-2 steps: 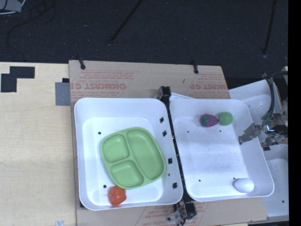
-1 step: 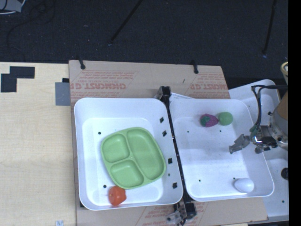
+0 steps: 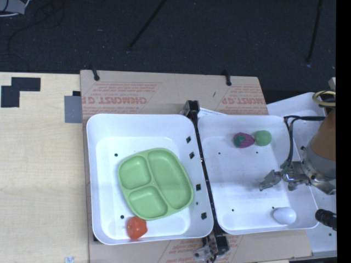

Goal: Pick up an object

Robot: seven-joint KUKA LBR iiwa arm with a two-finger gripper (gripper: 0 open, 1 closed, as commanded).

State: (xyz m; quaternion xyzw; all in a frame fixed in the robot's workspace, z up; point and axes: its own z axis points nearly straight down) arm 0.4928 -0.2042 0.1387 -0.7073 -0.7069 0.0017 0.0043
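A small orange-red object lies nearest the camera, in the front part of the left bin, touching or just beside the front edge of a green divided plate. The plate has three compartments and sits flat near the middle of that bin, turned at a slant to the bin's walls.

The two white bins stand side by side on a sheet of cardboard printed with red lettering, with black clips along the seam where their rims meet. The cardboard rests on a pale wooden bench.

In the right bin a white egg-shaped object lies near the front right corner. Toward the back of the same bin a purple object with a green patch sits touching a round green ball, the ball on the right.

The gripper reaches in from the right over the right bin, between the egg-shaped object and the purple and green pair, and well apart from all three. Its metal fingers point left and nothing sits between them; whether they are spread or closed cannot be told from this angle. Behind it the wrist shows grey metal and an orange band at the right side of the view
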